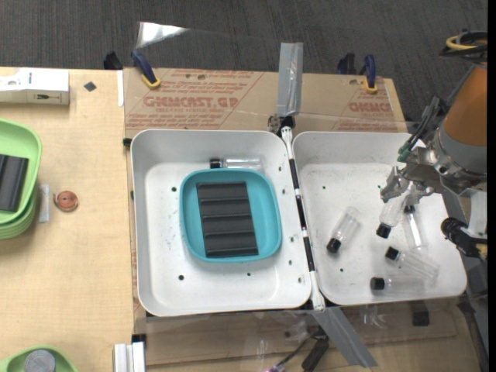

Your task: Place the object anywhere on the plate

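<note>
A teal plate [267, 208] with a black ridged insert [226, 219] lies in the left bin [155, 231]. Several clear vials with black caps lie in the right bin [349, 169]. One vial [342, 230] lies near that bin's middle and another [413, 263] at the front right, with a small black-capped piece [377, 284] by the front wall. My gripper [404, 198] hangs low over the right side of this bin. A slanted vial [391, 218] sits directly under its tip, black cap toward the front. Whether that vial is gripped is hidden.
Another clear vial [233, 163] lies at the back of the left bin, behind the plate. A cardboard sheet [201, 99] held by clamps lies behind the bins. A green tray [15, 180] and a small round orange object [67, 201] sit on the wooden bench at left.
</note>
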`<state>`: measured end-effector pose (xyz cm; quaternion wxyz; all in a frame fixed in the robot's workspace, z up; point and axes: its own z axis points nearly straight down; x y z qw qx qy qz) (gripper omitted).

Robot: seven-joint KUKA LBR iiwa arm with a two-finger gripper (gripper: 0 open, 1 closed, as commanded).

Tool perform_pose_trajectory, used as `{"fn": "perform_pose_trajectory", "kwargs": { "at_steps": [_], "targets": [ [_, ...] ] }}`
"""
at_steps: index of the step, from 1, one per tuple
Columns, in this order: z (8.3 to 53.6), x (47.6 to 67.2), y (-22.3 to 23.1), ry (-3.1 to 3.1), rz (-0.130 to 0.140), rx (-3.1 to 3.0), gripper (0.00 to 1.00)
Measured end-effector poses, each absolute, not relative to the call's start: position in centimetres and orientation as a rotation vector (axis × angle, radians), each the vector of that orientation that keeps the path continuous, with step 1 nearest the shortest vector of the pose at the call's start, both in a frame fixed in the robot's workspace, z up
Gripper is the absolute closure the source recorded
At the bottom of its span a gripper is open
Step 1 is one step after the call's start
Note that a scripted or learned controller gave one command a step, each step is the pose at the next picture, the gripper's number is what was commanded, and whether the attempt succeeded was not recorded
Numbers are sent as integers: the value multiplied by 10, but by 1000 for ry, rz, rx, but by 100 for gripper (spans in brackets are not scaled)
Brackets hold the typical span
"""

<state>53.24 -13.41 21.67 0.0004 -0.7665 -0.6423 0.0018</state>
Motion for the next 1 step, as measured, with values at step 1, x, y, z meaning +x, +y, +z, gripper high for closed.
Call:
{"fn": "perform_pose_trajectory", "kwargs": {
  "at_steps": [1],
  "targets": [
    [156,508,-103,-2113,5,-2321,100]
  ]
}}
